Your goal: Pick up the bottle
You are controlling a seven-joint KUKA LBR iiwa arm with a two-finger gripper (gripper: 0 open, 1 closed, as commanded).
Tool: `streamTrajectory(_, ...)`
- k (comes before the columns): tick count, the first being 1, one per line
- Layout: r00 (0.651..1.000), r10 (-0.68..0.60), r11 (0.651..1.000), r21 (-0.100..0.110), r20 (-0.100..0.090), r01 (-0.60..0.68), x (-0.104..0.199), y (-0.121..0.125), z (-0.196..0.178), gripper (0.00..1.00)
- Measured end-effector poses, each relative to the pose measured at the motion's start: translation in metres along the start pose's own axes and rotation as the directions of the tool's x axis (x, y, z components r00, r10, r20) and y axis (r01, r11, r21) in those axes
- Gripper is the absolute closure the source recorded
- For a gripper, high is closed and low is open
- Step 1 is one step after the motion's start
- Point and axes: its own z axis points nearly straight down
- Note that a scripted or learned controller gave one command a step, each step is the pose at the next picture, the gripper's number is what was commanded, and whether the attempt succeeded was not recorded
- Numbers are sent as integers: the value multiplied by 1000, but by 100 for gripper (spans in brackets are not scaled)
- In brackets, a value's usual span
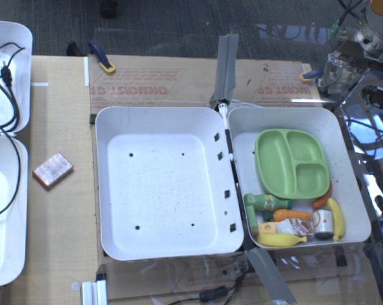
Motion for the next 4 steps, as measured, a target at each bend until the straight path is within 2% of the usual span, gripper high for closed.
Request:
streamTrajectory(1,998,-66,998,1,0,66,28,-5,-30,0)
streamTrajectory(2,1000,26,1000,3,0,-26,-37,-22,79,0)
streamTrajectory(3,952,-305,952,1,-2,305,-58,-2,128,0)
streamTrajectory(4,968,-252,968,-13,0,252,-72,-54,220,0)
